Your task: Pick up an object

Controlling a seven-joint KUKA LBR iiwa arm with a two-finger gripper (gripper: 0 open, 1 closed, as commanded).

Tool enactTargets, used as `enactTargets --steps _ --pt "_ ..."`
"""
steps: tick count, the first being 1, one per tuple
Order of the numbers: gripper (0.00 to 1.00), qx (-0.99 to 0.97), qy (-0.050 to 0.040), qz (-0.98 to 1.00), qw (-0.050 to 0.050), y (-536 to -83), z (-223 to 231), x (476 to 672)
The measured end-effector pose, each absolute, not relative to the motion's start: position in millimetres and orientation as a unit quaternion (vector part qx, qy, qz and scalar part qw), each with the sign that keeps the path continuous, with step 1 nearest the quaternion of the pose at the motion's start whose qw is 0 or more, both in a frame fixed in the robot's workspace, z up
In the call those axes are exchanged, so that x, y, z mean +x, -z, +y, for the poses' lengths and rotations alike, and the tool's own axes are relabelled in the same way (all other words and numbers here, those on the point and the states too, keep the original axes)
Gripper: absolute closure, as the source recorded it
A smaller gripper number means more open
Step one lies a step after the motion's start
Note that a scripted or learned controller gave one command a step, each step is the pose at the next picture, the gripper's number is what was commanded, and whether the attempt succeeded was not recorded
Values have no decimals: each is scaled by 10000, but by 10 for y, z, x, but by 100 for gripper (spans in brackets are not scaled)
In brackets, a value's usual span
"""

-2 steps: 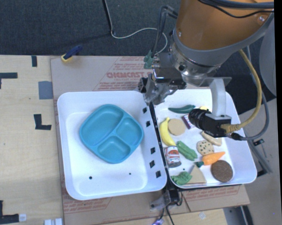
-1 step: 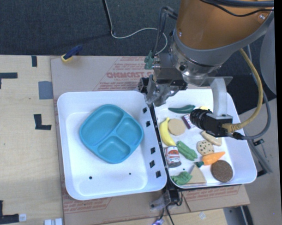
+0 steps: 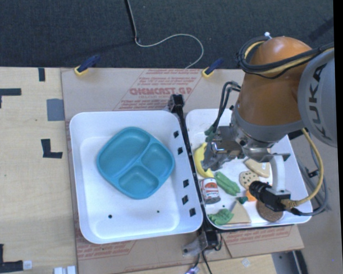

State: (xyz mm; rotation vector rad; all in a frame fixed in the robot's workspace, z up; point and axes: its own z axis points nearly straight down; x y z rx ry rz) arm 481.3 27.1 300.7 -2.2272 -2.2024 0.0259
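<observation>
My gripper [image 3: 215,154] is low in the right bin [image 3: 299,174], near its left side, under the orange wrist band. Its dark fingers sit just above a yellow banana-shaped toy [image 3: 200,160] and a green pod-shaped toy [image 3: 226,182]. Nearby lie a small red-and-white can [image 3: 210,190], a green leafy toy [image 3: 221,217], a tan cracker-like piece [image 3: 258,170] and a brown round piece [image 3: 269,212]. I see nothing clearly held between the fingers.
The left bin [image 3: 85,164] holds a blue divided plate [image 3: 136,162]. A black divider with clips [image 3: 186,155] runs between the bins. Cables and a black-orange fitting [image 3: 263,193] hang over the right bin's front. The bulky arm covers the right bin's rear.
</observation>
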Motion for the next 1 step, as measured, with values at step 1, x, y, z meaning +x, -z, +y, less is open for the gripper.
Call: enactTargets --steps 1 --pt "100 -7054 6 -7088 -1 -3496 670 4835"
